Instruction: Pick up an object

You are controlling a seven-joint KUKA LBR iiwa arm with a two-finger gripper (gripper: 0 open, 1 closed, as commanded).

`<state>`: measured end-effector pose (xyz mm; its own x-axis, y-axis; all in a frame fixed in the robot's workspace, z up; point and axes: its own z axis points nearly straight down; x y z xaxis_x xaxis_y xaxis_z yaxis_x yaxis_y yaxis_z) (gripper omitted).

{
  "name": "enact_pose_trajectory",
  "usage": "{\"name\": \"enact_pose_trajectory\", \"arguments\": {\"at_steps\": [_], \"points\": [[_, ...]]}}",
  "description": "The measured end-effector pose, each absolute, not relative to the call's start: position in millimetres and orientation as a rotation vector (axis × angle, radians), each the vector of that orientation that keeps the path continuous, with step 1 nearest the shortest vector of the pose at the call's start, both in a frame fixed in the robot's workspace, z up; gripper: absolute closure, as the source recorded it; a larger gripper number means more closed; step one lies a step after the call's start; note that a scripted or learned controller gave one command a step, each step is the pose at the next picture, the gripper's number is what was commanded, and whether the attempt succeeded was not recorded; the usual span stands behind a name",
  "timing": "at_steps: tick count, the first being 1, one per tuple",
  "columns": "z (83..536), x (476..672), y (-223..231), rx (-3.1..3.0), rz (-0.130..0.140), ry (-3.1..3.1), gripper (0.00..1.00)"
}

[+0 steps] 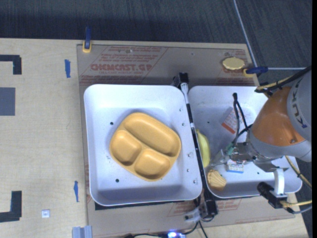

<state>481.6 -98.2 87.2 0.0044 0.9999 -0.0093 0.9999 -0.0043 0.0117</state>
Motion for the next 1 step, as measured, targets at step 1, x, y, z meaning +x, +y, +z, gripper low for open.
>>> {"name": "enact_pose_trajectory", "arguments": {"at_steps": [1], "points": [[87.3,481.7,-97.6,2.217,0.001,2.204,0.0]]}}
